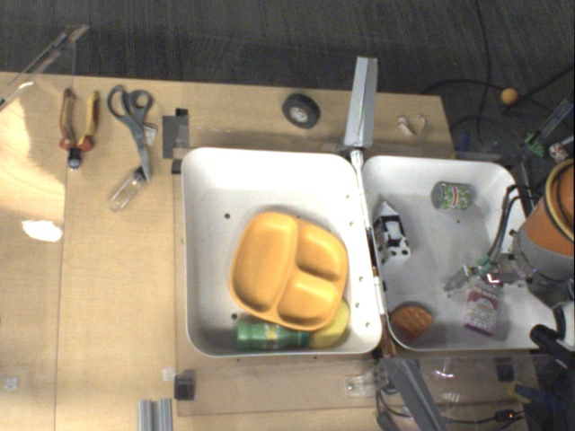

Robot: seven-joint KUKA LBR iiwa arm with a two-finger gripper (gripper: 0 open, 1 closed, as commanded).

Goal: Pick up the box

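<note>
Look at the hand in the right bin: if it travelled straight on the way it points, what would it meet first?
The hand points left across the right bin. The bare bin floor comes first, then probably the small black-and-white object by the dividing wall; depth is unclear.

Two white bins are counted: a left bin (207, 241) and a right bin (422, 164). Beside the gripper (481, 275), four things are seen: one box (481, 312), one can (452, 195), one brown disc (413, 320), one black-and-white object (392, 237). Farther off are one yellow tray (289, 269) and one green bottle (269, 335).
</note>
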